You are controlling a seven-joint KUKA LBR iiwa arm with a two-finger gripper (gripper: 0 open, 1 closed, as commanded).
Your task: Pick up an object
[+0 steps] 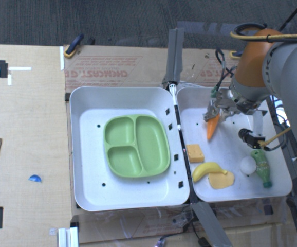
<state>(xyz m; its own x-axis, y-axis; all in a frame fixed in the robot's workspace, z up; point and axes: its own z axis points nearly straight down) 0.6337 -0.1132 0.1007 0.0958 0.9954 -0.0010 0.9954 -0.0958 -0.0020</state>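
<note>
The pincer (214,115) grips the carrot (211,128) by its top, the tip hanging below it over the right bin (277,192); cheese (195,153), banana (206,170) and bottle (261,168) lie further below; the tray (136,145) sits well left.

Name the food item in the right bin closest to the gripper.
The orange carrot, hanging point-down right at the gripper; the yellow banana and tan cheese block lie farther forward.

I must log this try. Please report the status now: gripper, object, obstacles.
Gripper over right bin, shut on carrot. Carrot hangs point down. Cheese cube, banana below, apart.
</note>
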